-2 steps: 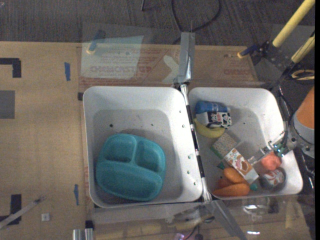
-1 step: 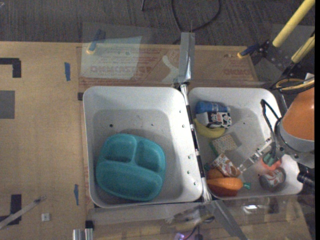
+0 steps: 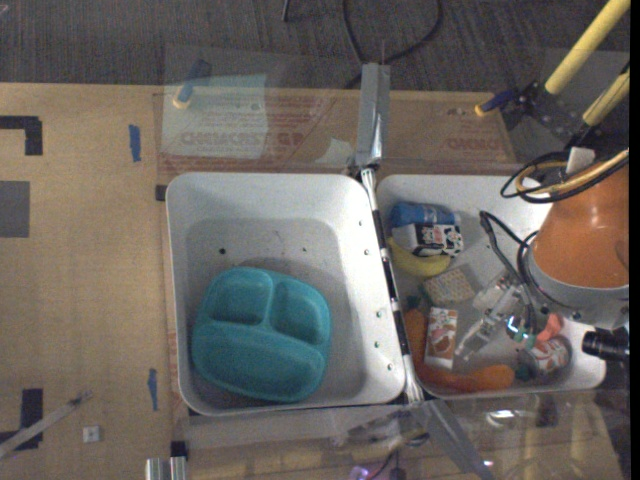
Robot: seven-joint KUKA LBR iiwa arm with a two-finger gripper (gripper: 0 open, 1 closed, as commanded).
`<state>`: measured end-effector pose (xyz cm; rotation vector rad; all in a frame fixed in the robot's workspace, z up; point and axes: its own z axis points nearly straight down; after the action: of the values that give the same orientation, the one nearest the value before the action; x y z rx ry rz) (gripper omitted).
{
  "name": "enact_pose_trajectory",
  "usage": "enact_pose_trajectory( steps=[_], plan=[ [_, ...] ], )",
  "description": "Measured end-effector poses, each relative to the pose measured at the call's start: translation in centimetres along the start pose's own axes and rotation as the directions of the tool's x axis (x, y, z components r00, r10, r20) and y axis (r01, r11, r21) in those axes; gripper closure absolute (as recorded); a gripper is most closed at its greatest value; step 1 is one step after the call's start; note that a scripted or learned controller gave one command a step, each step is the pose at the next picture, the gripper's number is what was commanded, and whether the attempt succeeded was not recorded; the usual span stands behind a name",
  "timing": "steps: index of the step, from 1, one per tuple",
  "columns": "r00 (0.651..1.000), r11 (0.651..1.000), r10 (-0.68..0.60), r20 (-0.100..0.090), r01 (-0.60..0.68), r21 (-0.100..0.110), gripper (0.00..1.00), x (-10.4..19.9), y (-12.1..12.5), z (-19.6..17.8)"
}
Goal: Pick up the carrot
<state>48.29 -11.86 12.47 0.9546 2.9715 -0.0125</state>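
The carrot (image 3: 470,377) is seen lying flat along the near wall of the right bin (image 3: 395,190), its orange length running roughly parallel to that wall. A second orange piece (image 3: 414,330) stands against the divider side of the same bin; whether it belongs to the carrot or is a separate thing cannot be told. A small red-and-white carton (image 3: 441,336) lies just above the carrot, touching or nearly so, and a blue-and-white carton (image 3: 424,226), a yellow item (image 3: 420,260) and a beige cracker-like piece (image 3: 450,287) are grouped further back. A teal divided plate (image 3: 262,334) rests in the left bin (image 3: 190,268).

The carrot is judged to be a light toy, probably rigid and smooth, so some slip is to be expected under the pads. It is best taken across its narrow width near the middle, where the taper is least likely to squeeze it out sideways. The near wall and the carton leave little room on either side.

The end effector (image 3: 492,320) is held low inside the right bin, just behind the carrot and a little toward its right end, apart from it. Whether its grip is spread or pressed together cannot be told from this view; nothing is seen held in it.
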Motion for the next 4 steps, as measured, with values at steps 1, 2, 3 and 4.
enact_pose_trajectory(
  steps=[1,2,3,4],
  plan=[
    [0.987,0.988,-0.157,-0.016,0.157,-0.007,0.0,2.4,3.4,-12.7],
    [0.987,0.987,-0.159,-0.016,0.159,-0.006,0.0,0.1,-0.2,-0.9],
    [0.886,0.886,-0.464,-0.004,0.464,-0.009,0.0,0.6,1.1,1.0],
    [0.887,0.887,-0.461,-0.01,0.461,-0.011,0.0,-6.6,-0.6,-13.8]
  ],
)
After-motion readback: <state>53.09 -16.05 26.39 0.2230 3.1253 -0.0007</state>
